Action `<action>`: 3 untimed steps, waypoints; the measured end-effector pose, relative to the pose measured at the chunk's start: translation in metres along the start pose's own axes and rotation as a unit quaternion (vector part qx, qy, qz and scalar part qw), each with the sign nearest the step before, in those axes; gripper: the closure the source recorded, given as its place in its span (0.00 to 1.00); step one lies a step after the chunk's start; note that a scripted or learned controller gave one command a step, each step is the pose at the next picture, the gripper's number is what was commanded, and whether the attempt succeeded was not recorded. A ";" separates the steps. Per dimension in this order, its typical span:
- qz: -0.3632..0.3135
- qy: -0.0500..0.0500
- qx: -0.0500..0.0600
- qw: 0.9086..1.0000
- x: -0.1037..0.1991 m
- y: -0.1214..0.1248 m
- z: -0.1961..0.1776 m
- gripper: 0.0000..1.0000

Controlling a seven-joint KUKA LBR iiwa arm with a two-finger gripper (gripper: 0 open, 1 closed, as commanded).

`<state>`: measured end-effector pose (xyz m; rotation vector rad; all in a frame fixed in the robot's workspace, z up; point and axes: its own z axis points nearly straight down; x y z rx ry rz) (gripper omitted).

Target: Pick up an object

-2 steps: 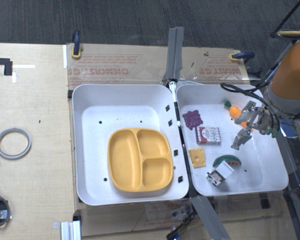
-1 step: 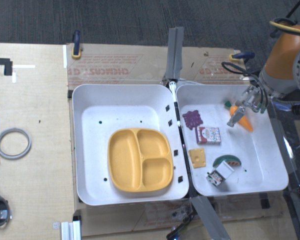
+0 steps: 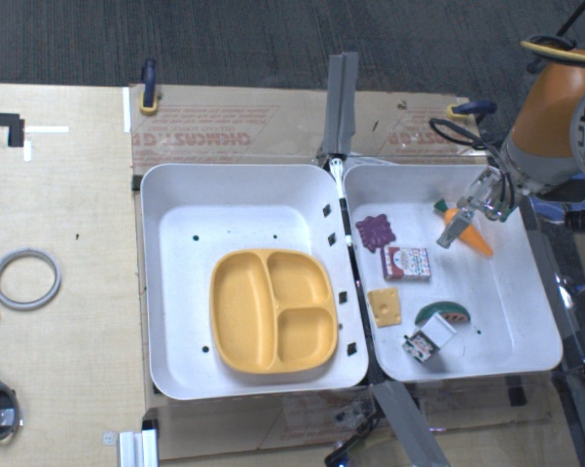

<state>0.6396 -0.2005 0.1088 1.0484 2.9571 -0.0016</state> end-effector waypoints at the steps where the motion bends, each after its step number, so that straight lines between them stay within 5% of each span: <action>1: 0.055 0.000 0.000 0.998 -0.006 -0.022 0.016 0.00; 2: 0.053 -0.002 0.000 0.999 -0.006 -0.020 0.006 1.00; 3: 0.199 0.001 0.001 0.980 0.037 0.009 -0.092 1.00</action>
